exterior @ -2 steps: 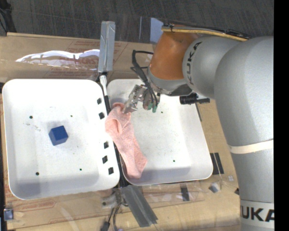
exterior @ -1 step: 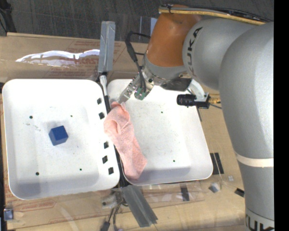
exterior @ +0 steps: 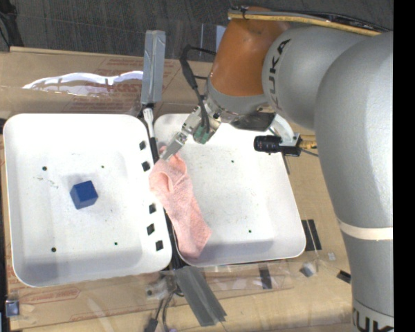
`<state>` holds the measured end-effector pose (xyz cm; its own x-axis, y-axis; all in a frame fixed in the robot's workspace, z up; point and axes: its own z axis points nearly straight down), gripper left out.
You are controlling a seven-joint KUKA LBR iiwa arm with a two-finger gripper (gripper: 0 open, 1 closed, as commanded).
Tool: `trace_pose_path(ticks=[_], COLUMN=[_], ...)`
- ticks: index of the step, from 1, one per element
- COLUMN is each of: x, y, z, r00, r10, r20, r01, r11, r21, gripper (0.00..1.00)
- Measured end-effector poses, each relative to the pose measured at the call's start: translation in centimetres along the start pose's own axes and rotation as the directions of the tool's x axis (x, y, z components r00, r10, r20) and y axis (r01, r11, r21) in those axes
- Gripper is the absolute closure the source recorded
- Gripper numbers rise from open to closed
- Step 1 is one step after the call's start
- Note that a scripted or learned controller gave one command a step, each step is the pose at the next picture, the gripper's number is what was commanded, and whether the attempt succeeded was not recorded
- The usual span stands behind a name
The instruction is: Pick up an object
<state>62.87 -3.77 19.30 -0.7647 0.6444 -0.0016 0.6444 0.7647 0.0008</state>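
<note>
A pink cloth (exterior: pixel 180 206) lies stretched along the left wall of the right bin (exterior: pixel 263 244), from the upper left corner down to the front edge. My gripper (exterior: pixel 174 146) reaches down at a slant from the orange wrist band (exterior: pixel 242 54) and its tip meets the top end of the cloth near the bin's upper left corner. The contact point is too small to make out. A small blue cube (exterior: pixel 84 194) rests on the floor of the left bin (exterior: pixel 28 137), left of its middle and far from the gripper.
The grey arm (exterior: pixel 346 116) covers the right side of the view and overhangs the right bin's back edge. A grey divider bar (exterior: pixel 152 68) runs up between the bins, with black clips (exterior: pixel 152 213) along the shared wall. Cardboard (exterior: pixel 69 68) lies beneath.
</note>
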Motion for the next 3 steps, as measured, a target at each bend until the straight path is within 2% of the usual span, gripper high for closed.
trace_pose_path(ticks=[1, 2, 3], x=[-1.5, -4.8, -4.8], y=[-5.9, -2.9, -2.7], z=[3.8, 10.0, 9.0], r00=[0.994, 1.0, 1.0], r10=[0.108, -0.018, -0.025], r20=[-0.002, 0.0, 0.001], r01=[-0.108, 0.018, 0.025], r11=[0.994, 1.0, 1.0], r21=[0.003, 0.0, -0.001], gripper=[0.0, 0.0, 1.0])
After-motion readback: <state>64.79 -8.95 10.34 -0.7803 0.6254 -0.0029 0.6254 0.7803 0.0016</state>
